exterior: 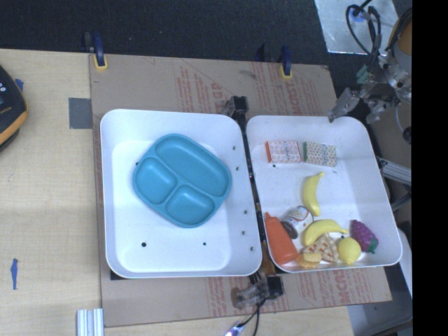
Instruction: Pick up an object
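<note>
**Gripper above the right bin's far corner, toy food untouched below**

The gripper [357,102] sits at the upper right of the camera view, just over the far right corner of the right bin [371,161], with its two fingers spread apart and nothing between them. One dark finger tip [340,109] points down toward the bin's rim. Behind it the arm's wrist and a loop of blue cable [364,16] reach in from the right.

The right bin holds all the loose items. Two small packets lie side by side near the far wall: a red-and-white packet [283,151] and a green-patterned packet [319,153], just beside each other. A yellow banana [312,192] lies near the middle, well apart from the gripper. At the near end a cluster crowds together: an orange carrot-like piece [279,240] against the left wall, a small round tin [297,219], a second banana [324,227], a waffle-like slice [318,247], a lemon [348,250] and a purple bunch of grapes [363,235] by the right wall.

The left bin [119,187] carries a blue divided plate [183,180], lying flat and turned at a slant. Both bins rest on a cardboard sheet [203,82] clamped to the bench
</note>
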Motion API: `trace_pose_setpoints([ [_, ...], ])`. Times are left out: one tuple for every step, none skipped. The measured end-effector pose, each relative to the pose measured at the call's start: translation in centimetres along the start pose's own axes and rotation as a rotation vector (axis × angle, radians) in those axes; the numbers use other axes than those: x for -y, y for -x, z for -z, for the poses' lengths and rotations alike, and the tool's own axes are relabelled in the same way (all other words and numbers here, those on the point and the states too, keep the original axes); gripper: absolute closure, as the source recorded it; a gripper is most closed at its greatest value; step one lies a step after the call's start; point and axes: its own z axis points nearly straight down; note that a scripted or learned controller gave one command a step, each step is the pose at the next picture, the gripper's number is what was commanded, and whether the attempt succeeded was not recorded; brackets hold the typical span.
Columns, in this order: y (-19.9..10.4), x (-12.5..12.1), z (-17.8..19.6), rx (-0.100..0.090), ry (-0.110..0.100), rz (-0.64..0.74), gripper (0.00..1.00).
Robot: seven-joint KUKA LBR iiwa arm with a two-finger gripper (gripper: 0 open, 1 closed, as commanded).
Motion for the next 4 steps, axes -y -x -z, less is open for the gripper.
trace_pose_setpoints([
  [-5.3,-0.2,-14.0,-0.001,-0.003,0.000,0.00],
  [-2.6,6.4,-16.1,0.000,-0.001,-0.001,0.00],
  [-5.5,9.0,-16.1,0.000,-0.001,0.000,0.00],
  [-5.3,9.0,-15.0,0.001,-0.002,0.003,1.00],
])
